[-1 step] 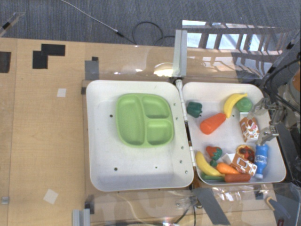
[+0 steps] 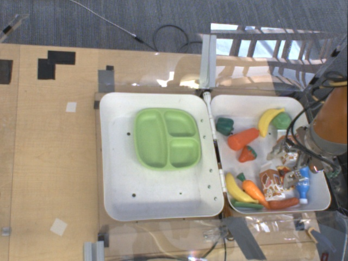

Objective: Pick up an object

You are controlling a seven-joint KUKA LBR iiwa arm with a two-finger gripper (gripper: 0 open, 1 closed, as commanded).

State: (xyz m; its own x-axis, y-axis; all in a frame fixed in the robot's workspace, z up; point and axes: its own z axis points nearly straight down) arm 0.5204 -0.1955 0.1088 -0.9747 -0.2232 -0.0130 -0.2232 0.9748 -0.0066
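Over the right bin (image 2: 324,203) at about three o'clock, I'm mid-approach with the gripper (image 2: 287,157) above the snack packet (image 2: 272,182); I cannot tell how the jaws stand, and next I need a straight descent.

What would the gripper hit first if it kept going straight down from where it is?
Probably the snack packet under the gripper in the right bin, though height is hard to judge from this slanted view.

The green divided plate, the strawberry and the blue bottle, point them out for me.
green divided plate (image 2: 166,138), camera view, central ridge.
strawberry (image 2: 247,154), camera view, red body.
blue bottle (image 2: 303,185), camera view, its middle.
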